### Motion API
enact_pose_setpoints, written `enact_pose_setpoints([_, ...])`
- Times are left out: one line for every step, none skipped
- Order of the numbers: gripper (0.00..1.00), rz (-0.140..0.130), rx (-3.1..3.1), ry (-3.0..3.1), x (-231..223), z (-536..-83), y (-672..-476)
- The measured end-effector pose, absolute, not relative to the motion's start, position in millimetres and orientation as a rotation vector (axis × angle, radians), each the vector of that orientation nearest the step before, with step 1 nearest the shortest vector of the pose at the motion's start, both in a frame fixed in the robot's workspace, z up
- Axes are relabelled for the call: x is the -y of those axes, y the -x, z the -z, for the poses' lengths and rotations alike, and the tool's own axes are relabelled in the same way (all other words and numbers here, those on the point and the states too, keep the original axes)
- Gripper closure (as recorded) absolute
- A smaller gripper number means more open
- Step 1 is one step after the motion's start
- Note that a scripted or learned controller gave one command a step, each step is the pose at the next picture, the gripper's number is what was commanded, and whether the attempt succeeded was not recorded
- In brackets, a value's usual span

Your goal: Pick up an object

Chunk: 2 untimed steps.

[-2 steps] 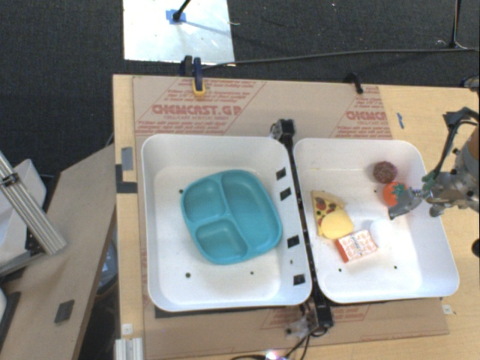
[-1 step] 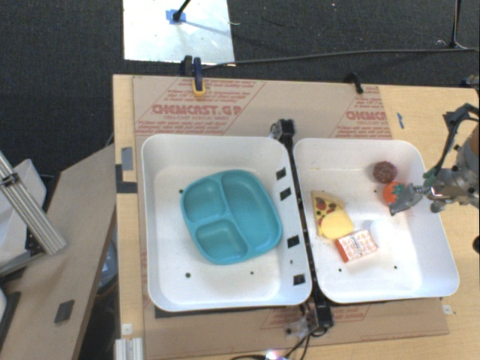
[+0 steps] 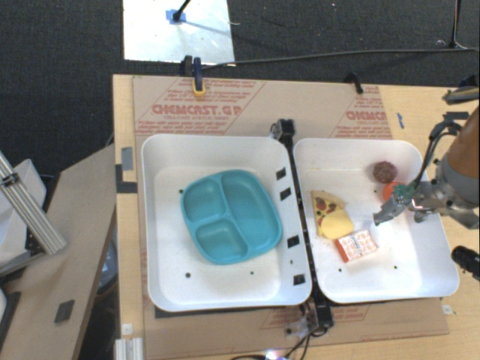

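The right bin (image 3: 420, 268) holds several small items. A pizza slice toy (image 3: 323, 202) lies at its left, with a yellow lump (image 3: 336, 223) against it and a red and white box (image 3: 356, 245) just below. A dark brown round piece (image 3: 385, 172) sits near the back. A small orange-red piece (image 3: 388, 191) lies partly hidden beside the arm. My gripper (image 3: 385, 213) hangs low over the middle of this bin, right of the yellow lump and above the box. I see nothing held in it.
The left bin (image 3: 161, 201) bears a teal divided plate (image 3: 230, 216). A black clipped divider (image 3: 294, 201) joins the two bins. The grey arm (image 3: 457, 186) comes in from the right. Cardboard lies under the bins.
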<state>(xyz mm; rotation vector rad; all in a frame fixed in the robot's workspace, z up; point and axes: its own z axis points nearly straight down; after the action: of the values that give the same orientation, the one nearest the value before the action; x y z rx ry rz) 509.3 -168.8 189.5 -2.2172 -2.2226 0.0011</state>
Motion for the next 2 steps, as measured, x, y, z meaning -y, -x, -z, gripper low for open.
enact_pose_setpoints([0.00,-0.002,2.221,2.218,169,-128,-504.5])
enact_pose_setpoints([0.00,0.009,2.223,2.220,168,-87,-507.5])
